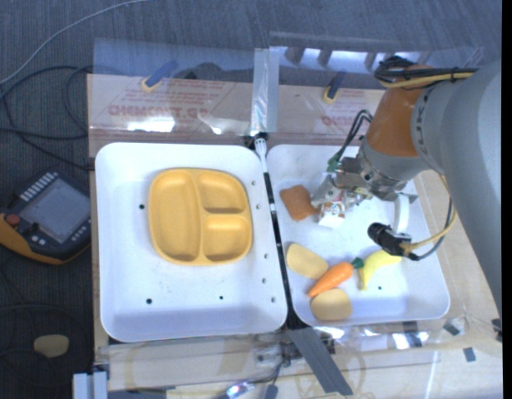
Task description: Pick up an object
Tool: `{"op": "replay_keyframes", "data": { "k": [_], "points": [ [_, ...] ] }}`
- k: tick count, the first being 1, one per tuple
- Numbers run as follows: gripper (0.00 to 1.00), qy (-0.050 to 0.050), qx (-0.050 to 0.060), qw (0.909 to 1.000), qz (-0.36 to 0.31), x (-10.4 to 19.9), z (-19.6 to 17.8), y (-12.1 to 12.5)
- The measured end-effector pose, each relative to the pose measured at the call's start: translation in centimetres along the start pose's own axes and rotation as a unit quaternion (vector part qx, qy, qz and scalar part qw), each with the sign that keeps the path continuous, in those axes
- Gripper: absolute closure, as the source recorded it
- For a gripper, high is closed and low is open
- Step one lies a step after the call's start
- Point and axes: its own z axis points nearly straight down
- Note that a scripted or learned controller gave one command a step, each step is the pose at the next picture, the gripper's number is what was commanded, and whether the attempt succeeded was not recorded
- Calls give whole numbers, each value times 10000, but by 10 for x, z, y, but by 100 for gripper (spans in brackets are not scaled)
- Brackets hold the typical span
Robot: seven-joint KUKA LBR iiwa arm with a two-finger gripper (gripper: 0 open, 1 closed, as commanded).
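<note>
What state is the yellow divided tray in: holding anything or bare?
Bare. The yellow divided tray lies flat in the left bin, and all three compartments show plain yellow with no item inside.

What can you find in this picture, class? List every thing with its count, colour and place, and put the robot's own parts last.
Bins: 2, white, side by side on the bench.
Divided plate: 1, yellow, in the left bin.
Bread piece: 1, brown, right bin, near the divider.
Carrot: 1, orange, right bin.
Banana: 1, yellow, right of the carrot.
Pale rounded pieces: 2, yellowish, near the carrot.
Handheld controller: 1, orange and black, on the floor at left.
Arm: 1, grey with an orange band, from the right.
Gripper: 1, over the right bin.
</note>
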Motion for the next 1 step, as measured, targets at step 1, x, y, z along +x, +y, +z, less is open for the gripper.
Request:
{"op": "replay_keyframes", "data": {
  "k": [1],
  "points": [
    [100,-19,32,9998,176,38,-110,-102]
  ]
}}
